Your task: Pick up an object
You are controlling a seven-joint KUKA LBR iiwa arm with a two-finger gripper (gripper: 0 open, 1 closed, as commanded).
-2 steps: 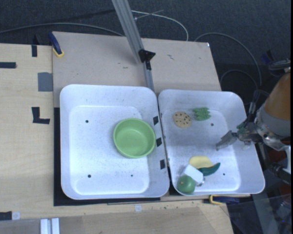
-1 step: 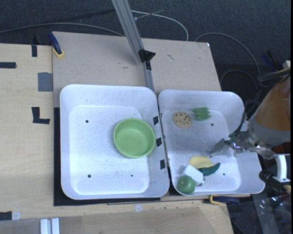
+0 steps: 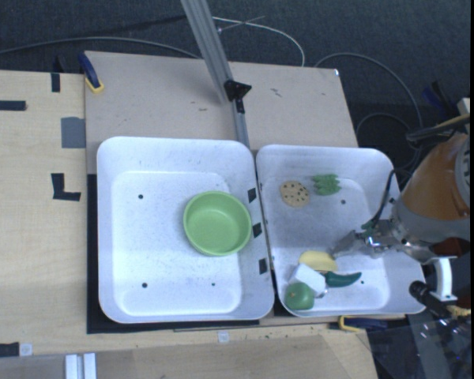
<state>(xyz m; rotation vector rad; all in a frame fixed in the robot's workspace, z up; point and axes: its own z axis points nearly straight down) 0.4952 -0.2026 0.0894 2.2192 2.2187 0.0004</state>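
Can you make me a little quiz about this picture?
1. True or false: the green bowl sits in the left bin.
2. Which lies closest to the cookie? A) leafy green piece B) green ball C) yellow piece
3. Fill in: the hand is over the ____ bin.

Key: 1 true; 2 A; 3 right.
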